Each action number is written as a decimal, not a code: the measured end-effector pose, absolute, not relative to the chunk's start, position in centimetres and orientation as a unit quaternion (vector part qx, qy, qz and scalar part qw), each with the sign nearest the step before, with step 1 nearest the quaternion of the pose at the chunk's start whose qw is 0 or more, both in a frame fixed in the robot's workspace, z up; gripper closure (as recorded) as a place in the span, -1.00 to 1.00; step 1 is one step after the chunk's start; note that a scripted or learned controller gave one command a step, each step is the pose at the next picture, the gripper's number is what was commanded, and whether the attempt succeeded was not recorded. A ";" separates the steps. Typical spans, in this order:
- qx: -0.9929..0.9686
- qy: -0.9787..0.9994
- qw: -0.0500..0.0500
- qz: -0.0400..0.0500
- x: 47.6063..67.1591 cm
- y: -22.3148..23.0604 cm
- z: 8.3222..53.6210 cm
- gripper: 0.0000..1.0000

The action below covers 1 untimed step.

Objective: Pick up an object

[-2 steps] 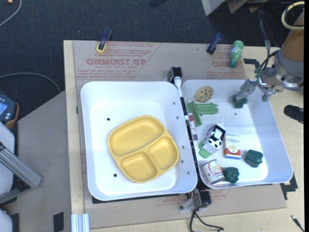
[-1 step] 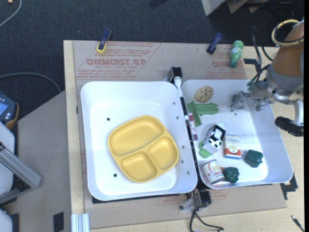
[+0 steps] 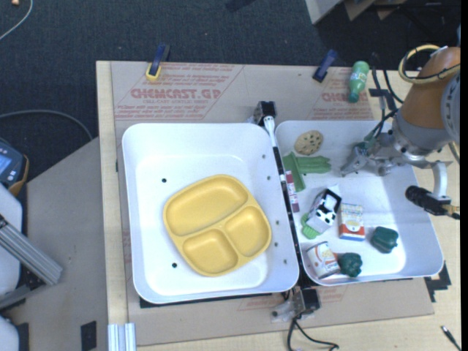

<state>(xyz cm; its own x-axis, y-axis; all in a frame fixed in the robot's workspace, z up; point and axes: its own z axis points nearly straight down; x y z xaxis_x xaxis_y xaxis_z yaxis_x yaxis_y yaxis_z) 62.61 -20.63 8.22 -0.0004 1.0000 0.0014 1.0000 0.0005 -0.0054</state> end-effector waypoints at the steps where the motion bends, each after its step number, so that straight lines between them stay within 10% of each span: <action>1: -0.707 -0.707 -0.001 0.000 62.8 -20.7 9.6 1.00</action>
